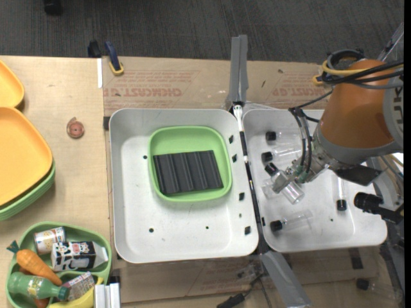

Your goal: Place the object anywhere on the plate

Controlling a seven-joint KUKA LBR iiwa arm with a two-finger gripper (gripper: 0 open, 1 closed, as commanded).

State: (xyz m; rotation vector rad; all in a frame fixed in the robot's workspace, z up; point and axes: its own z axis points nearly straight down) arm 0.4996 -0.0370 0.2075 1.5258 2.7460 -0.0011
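Robot lab: arm (359,114), white bins (128,236).

I see a wood tabletop (77,191) with brown cardboard (173,82) under two white bins (128,236). At my far left sit stacked orange plates (19,153). A small pink thing (76,129) lies near them. Down in the corner is a green bowl (103,252) with a toy carrot (35,265), a can (49,239) and a green bottle (35,287).

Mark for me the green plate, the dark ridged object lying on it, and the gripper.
green plate (189,137): camera view, bare far rim.
dark ridged object (189,172): camera view, middle of its top face.
gripper (286,186): camera view, at its tip, over the right bin.
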